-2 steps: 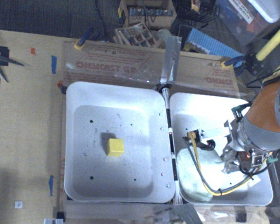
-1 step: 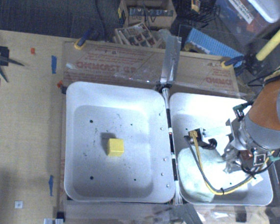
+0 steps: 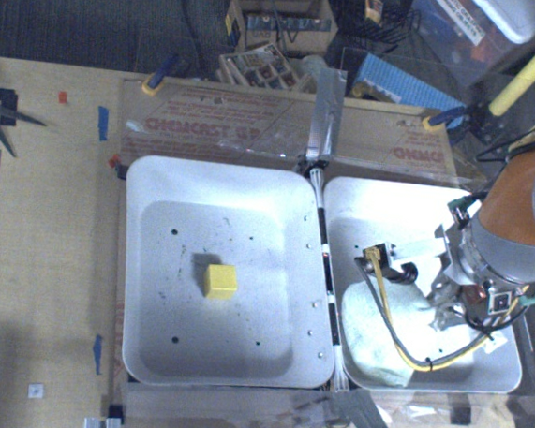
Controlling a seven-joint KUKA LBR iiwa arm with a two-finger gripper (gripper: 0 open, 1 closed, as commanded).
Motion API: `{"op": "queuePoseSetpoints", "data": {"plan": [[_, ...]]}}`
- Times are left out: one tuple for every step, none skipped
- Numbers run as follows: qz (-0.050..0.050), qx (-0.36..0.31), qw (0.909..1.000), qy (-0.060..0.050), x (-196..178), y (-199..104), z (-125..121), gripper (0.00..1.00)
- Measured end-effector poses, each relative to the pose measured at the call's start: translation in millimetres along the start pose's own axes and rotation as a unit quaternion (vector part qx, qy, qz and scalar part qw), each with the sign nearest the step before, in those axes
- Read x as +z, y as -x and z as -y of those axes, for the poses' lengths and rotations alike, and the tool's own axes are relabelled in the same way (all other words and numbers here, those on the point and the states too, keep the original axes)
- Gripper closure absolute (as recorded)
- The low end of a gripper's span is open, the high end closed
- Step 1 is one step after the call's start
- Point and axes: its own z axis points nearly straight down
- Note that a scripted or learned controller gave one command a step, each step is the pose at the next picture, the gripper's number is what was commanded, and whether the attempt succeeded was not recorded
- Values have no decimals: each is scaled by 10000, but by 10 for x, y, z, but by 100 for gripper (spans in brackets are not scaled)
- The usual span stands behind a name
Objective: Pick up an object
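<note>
The gripper (image 3: 447, 306) is hovering low over the right bin (image 3: 506, 372), well apart from the yellow cube (image 3: 222, 280), and how far it is open cannot be told from this slanted view; nothing is showing in its grasp. The cube is sitting alone near the middle of the left bin (image 3: 157, 188), across the divider from the gripper. It is looking small, light and rigid, probably foam or plastic, with flat faces, so pinching two opposite side faces squarely from above seems the safest hold.
</note>
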Motion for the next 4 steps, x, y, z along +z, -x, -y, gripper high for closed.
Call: {"op": "queuePoseSetpoints", "data": {"plan": [[-113,-42,9999,24,-515,-95,478,100],[-82,-63,9999,31,-585,-102,478,100],[-50,-82,9999,40,-654,-109,475,100],[-20,-96,9999,47,-722,-116,468,100]]}}
